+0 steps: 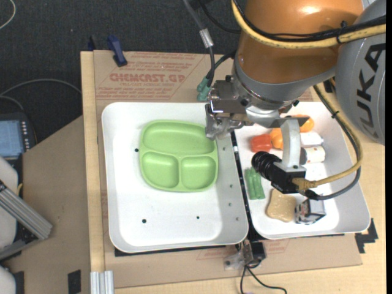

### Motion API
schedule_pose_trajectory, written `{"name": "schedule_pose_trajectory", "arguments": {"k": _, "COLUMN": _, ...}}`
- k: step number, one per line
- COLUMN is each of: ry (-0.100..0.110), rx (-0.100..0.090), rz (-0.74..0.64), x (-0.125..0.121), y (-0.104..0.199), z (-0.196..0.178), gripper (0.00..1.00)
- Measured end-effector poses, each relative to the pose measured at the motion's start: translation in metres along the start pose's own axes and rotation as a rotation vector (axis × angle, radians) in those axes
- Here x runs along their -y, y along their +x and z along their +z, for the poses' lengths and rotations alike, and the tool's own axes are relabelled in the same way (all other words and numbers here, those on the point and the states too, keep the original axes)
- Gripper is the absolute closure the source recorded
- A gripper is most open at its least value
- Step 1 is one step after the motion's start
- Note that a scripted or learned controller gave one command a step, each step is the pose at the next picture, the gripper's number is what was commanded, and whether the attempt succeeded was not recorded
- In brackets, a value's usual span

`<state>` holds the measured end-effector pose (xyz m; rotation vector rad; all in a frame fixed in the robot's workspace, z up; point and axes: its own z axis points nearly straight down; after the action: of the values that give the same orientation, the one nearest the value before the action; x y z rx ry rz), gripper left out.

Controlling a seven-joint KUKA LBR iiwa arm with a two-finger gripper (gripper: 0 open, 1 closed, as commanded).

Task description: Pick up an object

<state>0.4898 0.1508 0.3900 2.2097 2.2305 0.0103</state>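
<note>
Green divided plate (177,161) lies in the left white bin (122,182); the jaws hang over its right rim, their opening impossible to tell.

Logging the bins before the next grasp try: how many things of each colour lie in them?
Green: 2, divided plate, flat strip
Red: 1, chunk
Orange: 1, piece
White: 1, block
Tan: 1, slab
Grey: 1, small box
Total: 7 told apart; the arm hides part of the right bin.
</note>
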Motion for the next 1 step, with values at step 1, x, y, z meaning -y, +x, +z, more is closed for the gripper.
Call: {"name": "schedule_pose_trajectory", "arguments": {"k": 1, "ry": 0.012, "rx": 0.005, "rz": 0.012, "x": 0.0118, "y": -0.0149, "z": 0.0337, "gripper": 1.0}}
